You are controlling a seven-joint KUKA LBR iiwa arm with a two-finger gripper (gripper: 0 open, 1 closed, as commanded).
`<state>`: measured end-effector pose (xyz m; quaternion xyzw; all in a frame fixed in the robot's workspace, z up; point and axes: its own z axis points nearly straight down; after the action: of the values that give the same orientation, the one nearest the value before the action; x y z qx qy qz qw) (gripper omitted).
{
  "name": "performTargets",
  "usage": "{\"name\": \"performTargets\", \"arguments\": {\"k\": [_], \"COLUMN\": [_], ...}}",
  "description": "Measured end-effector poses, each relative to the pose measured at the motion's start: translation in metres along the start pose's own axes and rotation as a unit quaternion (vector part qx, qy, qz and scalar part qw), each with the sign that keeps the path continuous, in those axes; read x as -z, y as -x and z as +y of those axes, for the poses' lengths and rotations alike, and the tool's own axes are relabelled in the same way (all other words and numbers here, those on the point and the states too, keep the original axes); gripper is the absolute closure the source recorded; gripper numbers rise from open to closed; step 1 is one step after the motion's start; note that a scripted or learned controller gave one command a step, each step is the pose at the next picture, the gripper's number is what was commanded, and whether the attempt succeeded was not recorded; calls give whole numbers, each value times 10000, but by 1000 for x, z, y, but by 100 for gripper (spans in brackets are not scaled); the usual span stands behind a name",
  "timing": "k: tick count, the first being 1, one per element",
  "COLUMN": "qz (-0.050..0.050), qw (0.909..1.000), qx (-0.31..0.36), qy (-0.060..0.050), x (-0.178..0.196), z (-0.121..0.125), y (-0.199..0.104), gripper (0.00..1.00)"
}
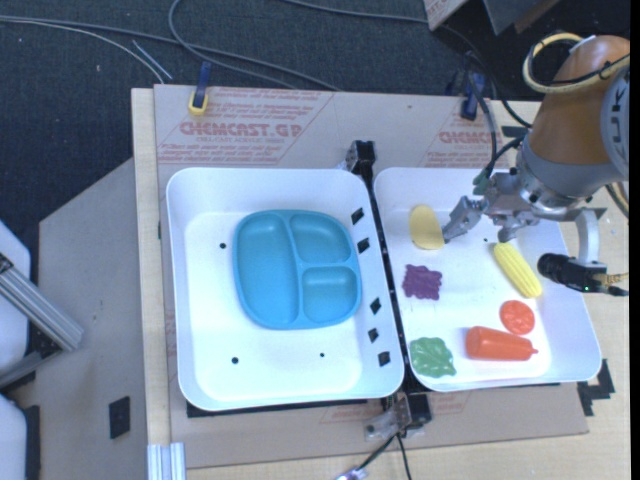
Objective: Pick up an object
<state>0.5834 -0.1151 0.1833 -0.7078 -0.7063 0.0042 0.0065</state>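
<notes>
Pincer (486, 224) spread wide and empty above the right bin (585, 353), between a smooth yellow oval toy (427, 227) and a ridged corn cob (517, 268).

Bright, even overhead light; the white bins (190, 298) run near overexposed, with soft short shadows under their contents. Focus is moderate throughout. Floor beyond the desk (300, 118) reads dim and grainy.
</notes>
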Motion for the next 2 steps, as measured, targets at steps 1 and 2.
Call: {"name": "performTargets", "arguments": {"k": [1,2], "qz": [-9,-4], "qw": [10000,10000], "qx": [14,12], "qy": [70,39], "x": [8,-56], "z": [3,5], "y": [0,-3], "gripper": [0,0]}}
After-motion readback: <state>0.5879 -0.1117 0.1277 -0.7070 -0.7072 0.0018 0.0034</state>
